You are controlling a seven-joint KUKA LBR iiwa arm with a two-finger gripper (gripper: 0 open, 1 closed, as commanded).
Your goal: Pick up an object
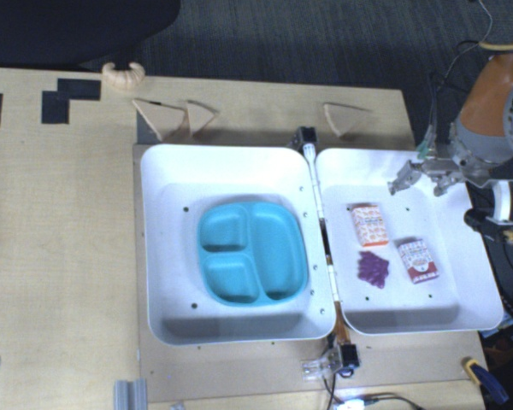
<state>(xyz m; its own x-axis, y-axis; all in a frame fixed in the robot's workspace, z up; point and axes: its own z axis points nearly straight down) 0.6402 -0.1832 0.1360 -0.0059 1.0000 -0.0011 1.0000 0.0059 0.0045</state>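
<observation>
Fingers (421, 180) are spread apart, nothing between them, hovering over the far right corner of the right bin (470, 310). Arm (496, 101) comes in from the right edge, orange band visible above the wrist.

Candidates, all on the right bin floor, none touching the fingers:
- red-and-white packet (369, 225), nearer the camera than the fingers and a bit left, closest of the three
- second red-and-white packet (417, 260), further toward the camera, roughly in line with the fingers
- purple grape cluster (374, 268), left of that second packet, just beside it, below the first packet

Left bin (158, 229) is well left of the fingers and holds a blue divided tray (252, 250), three compartments. Both bins sit side by side on the tan surface (60, 254).
</observation>
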